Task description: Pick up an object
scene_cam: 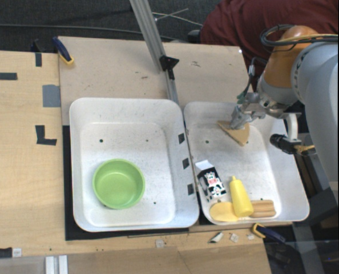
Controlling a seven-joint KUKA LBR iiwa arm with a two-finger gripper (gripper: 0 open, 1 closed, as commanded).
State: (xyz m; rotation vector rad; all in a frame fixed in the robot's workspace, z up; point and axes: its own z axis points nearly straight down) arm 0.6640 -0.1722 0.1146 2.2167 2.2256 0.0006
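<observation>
Pincer (238, 120) over tan wedge (237, 132).

green bowl (118, 183), yellow bottle (239, 196), white bins (124, 108)

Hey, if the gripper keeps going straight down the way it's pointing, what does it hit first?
Most likely the tan wedge-shaped piece in the right bin. The gripper points down right over the wedge's upper edge and may already be touching it; depth is hard to judge from this slanted view.
</observation>
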